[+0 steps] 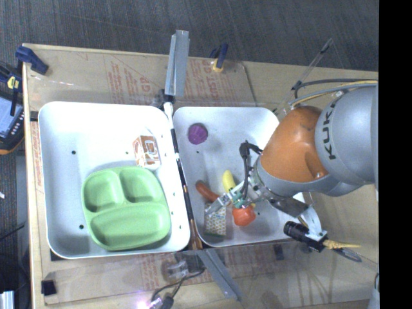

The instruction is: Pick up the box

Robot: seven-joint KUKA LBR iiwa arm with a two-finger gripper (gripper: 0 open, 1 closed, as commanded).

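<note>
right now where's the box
The box lies in the left bin, by its right wall, touching the green tray's top edge.

Wooden table [96, 76] set on a dark grey ribbed floor [193, 11], with blue clamps [31, 58] at its far edge and even overhead light.

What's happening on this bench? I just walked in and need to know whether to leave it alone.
A grey and orange robot arm is reaching into the right bin, its gripper low among a cluster of items: a speckled box, an orange-red toy, a yellow piece and a red stick. A purple ball lies apart near the far wall. The left bin holds a green divided tray and a small packet. Nothing looks lifted yet.
</note>
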